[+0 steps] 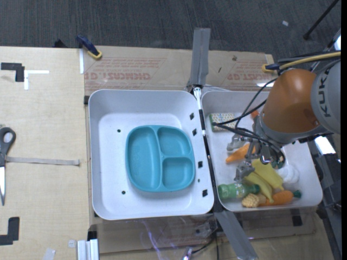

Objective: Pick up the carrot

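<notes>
The carrot point(236, 156), a small orange piece, lies tilted in the left half of the right bin point(217, 161). My gripper point(251, 157) hangs low right over the carrot's right end, under the orange band of the arm point(290, 104). The gripper body covers part of the carrot. A second orange item point(283, 197) lies at the front right corner of the same bin.
Just in front of the gripper lie a yellow banana point(265, 179), a green bottle point(237, 190), a corn piece point(250, 201) and a white item point(290, 174). A small box point(223, 118) sits at the bin's back. The left bin point(103, 161) holds a teal divided plate point(160, 157).
</notes>
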